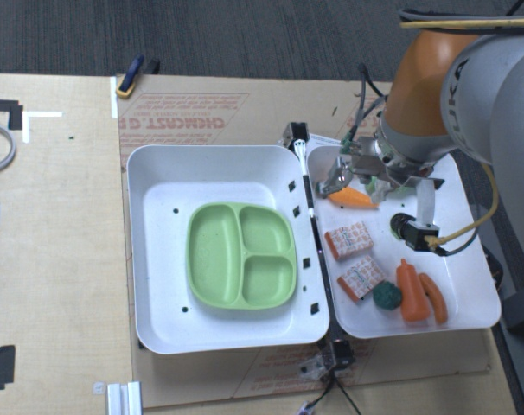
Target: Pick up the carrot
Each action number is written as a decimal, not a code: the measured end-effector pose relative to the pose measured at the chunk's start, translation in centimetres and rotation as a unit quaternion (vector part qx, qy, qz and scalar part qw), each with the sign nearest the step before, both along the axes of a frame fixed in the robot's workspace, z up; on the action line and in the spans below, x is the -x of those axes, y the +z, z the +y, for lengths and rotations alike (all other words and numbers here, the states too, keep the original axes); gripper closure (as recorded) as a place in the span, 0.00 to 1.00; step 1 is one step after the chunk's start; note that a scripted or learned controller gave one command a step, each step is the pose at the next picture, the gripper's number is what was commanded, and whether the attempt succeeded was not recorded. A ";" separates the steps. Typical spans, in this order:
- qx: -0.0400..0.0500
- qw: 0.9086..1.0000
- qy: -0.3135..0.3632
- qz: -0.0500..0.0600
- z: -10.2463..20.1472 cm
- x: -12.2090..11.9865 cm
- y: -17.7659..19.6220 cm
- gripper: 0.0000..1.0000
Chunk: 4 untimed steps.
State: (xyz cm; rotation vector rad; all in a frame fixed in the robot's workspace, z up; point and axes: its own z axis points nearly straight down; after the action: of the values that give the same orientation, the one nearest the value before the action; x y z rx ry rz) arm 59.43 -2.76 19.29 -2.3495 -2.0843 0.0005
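Claw (355,180) sits over the orange, tapered carrot (352,199) lying flat

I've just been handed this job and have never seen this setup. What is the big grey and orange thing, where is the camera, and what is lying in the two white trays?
There is one camera, fixed above the bench and looking down at a slant. The grey and orange thing is a robot arm reaching in from the right. Its gripper is low over the far end of the right bin, just above an orange wedge-shaped piece; I cannot tell whether the gripper is open or shut. Nearer the camera in that bin lie two small printed boxes, a dark green ball-shaped item, and the carrot beside a sausage-like piece. The left bin holds a green divided plate.
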 end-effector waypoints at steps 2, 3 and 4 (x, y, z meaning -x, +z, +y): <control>0.000 0.999 -0.034 0.001 -0.6 0.6 -0.1 0.00; 0.000 1.000 -0.006 0.001 -6.9 -0.5 -3.9 0.00; 0.001 0.999 0.042 0.000 -2.1 -5.8 -0.1 0.00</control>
State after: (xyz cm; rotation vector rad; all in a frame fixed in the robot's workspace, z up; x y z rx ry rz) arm 65.20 -4.85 19.21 -2.2611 -2.1814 0.0011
